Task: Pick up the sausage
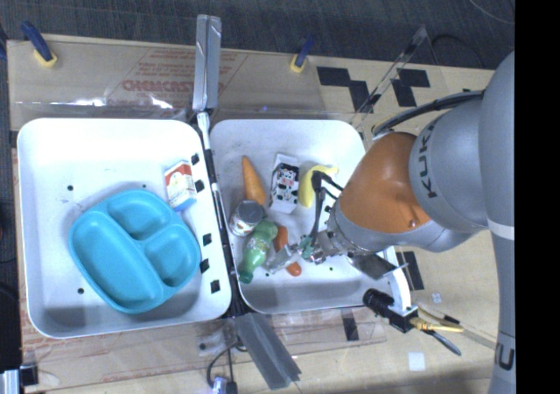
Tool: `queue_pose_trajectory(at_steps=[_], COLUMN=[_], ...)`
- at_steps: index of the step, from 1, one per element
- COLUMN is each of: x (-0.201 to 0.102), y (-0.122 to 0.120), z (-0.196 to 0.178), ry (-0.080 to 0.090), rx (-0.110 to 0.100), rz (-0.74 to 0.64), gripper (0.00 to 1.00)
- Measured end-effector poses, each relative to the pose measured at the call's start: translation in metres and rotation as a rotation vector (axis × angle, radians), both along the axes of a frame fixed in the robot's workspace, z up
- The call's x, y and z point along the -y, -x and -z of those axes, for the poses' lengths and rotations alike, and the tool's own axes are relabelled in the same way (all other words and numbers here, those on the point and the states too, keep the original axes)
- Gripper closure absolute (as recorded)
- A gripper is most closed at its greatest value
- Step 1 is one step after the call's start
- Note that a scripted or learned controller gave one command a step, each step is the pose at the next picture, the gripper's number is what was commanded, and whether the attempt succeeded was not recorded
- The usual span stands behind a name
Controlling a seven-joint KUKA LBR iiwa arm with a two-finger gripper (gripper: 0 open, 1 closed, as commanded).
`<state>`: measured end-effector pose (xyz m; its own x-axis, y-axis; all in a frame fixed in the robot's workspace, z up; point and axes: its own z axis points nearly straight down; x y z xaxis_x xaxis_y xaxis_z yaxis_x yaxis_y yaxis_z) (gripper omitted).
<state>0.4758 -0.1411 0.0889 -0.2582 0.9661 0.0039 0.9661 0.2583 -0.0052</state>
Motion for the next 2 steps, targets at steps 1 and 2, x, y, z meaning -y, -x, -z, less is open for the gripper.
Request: queue_pose_trajectory(at_steps=[1,2], x=[0.000,-0.029], y=[0.000,0.000], z=[-0.007,0.000], ry=[-0.001,0.000], rx=[-0.003,-0.001], rz=[-0.006,-0.050], gripper=[1.00,1.00])
